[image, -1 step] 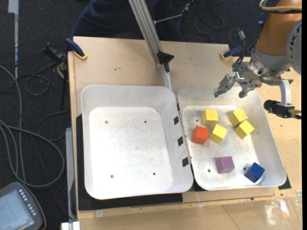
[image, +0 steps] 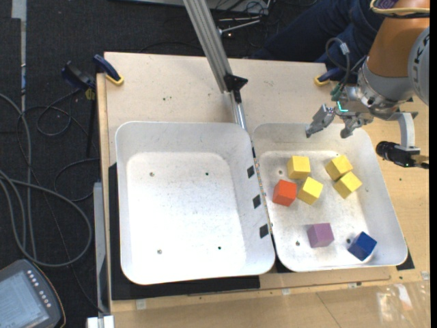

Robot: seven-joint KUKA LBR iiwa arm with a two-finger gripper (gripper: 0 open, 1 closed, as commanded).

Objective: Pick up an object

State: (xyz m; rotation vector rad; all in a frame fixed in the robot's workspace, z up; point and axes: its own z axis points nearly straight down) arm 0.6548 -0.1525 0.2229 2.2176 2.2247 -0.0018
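the gripper (image: 333, 123) hangs with fingers spread and nothing between them, above the far edge of the right bin (image: 389, 210); the nearest pickable things, a yellow cube (image: 298, 167) and another yellow cube (image: 338, 165), lie just toward the bin's middle from it, so a short reach down and nearward looks needed

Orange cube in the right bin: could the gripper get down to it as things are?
Probably yes. The orange cube lies uncovered, though a yellow cube sits close beside it; the gripper hangs above the bin's far edge.
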